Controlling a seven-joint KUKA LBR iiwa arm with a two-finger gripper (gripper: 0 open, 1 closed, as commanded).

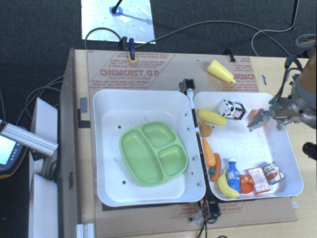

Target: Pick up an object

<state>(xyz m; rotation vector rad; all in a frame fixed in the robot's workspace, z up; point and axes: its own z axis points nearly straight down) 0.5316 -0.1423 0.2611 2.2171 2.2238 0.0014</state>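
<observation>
Two fingers of the gripper (265, 119) are spreading open, gripping nothing; toy cow (231, 110) and yellow banana (212, 117) lying just beyond, red-white packets (262, 176) nearer the front rim.

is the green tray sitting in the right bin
No, the green tray lies in the left bin, while the right bin holds small toys.

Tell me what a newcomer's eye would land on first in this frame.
The green tray, alone in the left bin. Next, the clutter in the right bin: bananas, a carrot and a bottle. The arm hangs over that bin's far right corner, and a yellow piece lies outside on the bench.
</observation>
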